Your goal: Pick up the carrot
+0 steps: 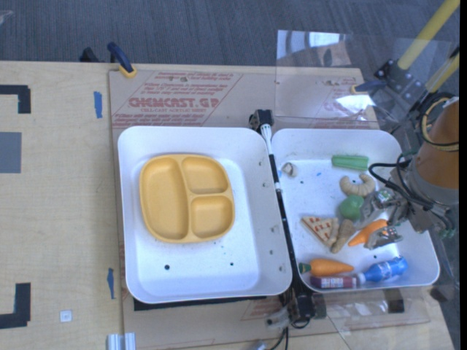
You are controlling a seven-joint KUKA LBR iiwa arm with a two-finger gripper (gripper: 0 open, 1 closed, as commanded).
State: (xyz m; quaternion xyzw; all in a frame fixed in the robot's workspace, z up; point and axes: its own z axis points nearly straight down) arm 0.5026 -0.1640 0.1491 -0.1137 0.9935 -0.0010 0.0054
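Two orange carrot-like pieces lie in the right bin (427,265). A carrot (330,267) with a green tip rests near the front wall, just behind a bottle. A smaller orange piece (367,232) lies slanted in the middle right. My gripper (384,223) is low in the bin right at the upper end of this piece, and its dark parts cover that end. The grey arm with its orange band (441,162) reaches in from the right.
Around the orange piece lie a brown stick (341,234), a cracker-like wedge (318,227), a green ball (350,208), a beige curled item (357,186) and a green bar (350,162). A blue-capped bottle (365,275) lies along the front wall. The left bin (146,268) holds a yellow divided plate (162,224).
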